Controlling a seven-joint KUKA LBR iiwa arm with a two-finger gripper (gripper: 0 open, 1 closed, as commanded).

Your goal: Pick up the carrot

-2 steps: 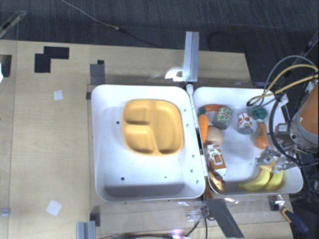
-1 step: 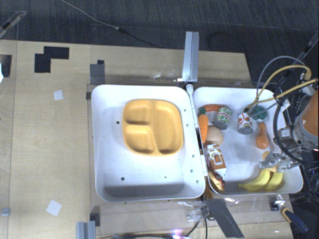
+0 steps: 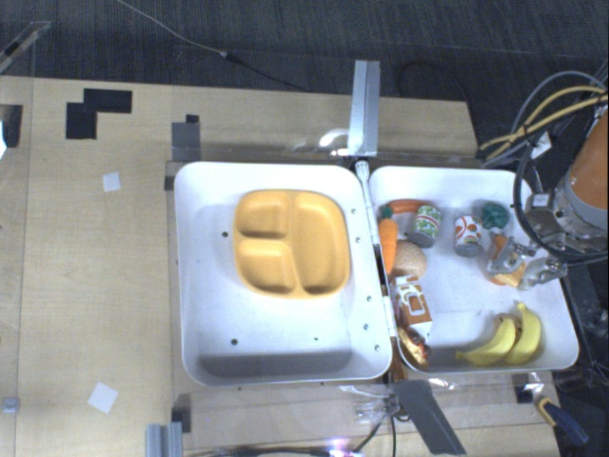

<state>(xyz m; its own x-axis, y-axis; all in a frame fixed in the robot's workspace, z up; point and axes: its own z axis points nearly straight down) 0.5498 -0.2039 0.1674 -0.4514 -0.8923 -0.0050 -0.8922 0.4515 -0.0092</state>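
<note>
Right, your carrot (image 3: 387,243) lies in the right bin (image 3: 476,303), tight against its left wall, long axis running roughly twelve to six o'clock. Its upper end sits just below a red-and-white item (image 3: 403,208) near the bin's top-left corner, and a brownish round thing (image 3: 410,258), maybe a potato, touches it on the three o'clock side. At six o'clock from that lump you'll see a flat orange-and-white packet (image 3: 413,303), with a dark brown object (image 3: 416,347) below it near the bin's bottom-left corner.

At about two o'clock from the carrot a small can with a green label (image 3: 424,225) lies tilted. Further toward three o'clock stands a second small can with a red-and-white label (image 3: 466,234), and just beyond it a dark green, broccoli-like piece (image 3: 493,215). A pair of bananas (image 3: 504,341) rests near the bottom-right corner.

The gripper (image 3: 523,267) hangs over the right side of this bin, well apart from the carrot, with something small and orange-tan (image 3: 504,276) at its tips. You can't tell from this slant whether the pincer is spread or pressed together, nor whether it has that piece. The grey arm with its orange band (image 3: 590,174) comes in from three o'clock, yellow cables (image 3: 557,103) looping above it.

At nine o'clock, the left bin (image 3: 205,331) holds a yellow divided plate (image 3: 289,242) near its middle.
</note>
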